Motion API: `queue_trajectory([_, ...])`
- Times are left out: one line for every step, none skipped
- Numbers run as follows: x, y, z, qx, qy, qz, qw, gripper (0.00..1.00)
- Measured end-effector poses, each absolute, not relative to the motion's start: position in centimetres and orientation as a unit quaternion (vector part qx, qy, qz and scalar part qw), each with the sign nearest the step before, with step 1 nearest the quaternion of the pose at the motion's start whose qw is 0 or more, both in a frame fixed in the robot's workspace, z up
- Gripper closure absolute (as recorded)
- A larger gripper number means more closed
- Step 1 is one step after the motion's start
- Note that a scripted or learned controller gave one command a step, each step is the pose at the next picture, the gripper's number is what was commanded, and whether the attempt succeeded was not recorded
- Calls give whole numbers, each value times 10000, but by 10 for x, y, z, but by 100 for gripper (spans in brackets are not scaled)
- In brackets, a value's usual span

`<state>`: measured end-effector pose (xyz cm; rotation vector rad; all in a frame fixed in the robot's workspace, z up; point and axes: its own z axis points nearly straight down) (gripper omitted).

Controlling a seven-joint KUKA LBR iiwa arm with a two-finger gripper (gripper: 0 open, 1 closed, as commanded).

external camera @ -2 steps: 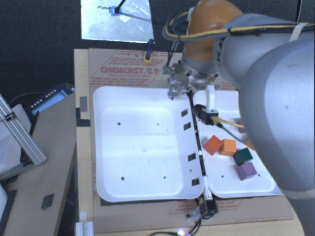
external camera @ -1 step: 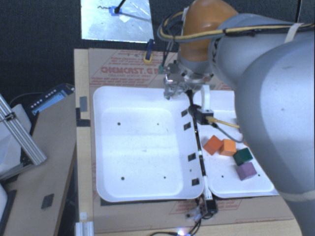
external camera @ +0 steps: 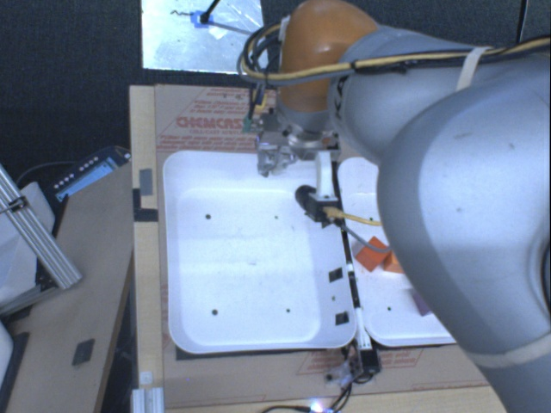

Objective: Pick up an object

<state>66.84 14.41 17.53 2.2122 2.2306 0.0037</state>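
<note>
My gripper [external camera: 270, 160] hangs over the far edge of the left white bin [external camera: 250, 265], near its back right corner. Nothing shows in its grasp. An orange block [external camera: 375, 255] lies in the right bin [external camera: 392, 317], close to the divider between the two bins and partly under my arm. A small purplish piece [external camera: 422, 303] peeks out beside the arm further right. My grey arm and its orange band [external camera: 323, 50] cover most of the right bin.
A cardboard sheet [external camera: 202, 119] lies under the bins. A shiny foil square [external camera: 202, 20] sits behind them. Metal rails [external camera: 39, 239] and a dark device [external camera: 90, 169] stand left of the bench.
</note>
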Motion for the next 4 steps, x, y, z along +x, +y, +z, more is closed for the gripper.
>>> queue_trajectory([667,239,129,7029,7113,12,-16,100])
queue_trajectory([613,225,81,7069,7073,-29,-21,100])
queue_trajectory([555,183,137,7074,7069,2,1,100])
queue_trajectory([562,237,121,7043,7099,11,-8,100])
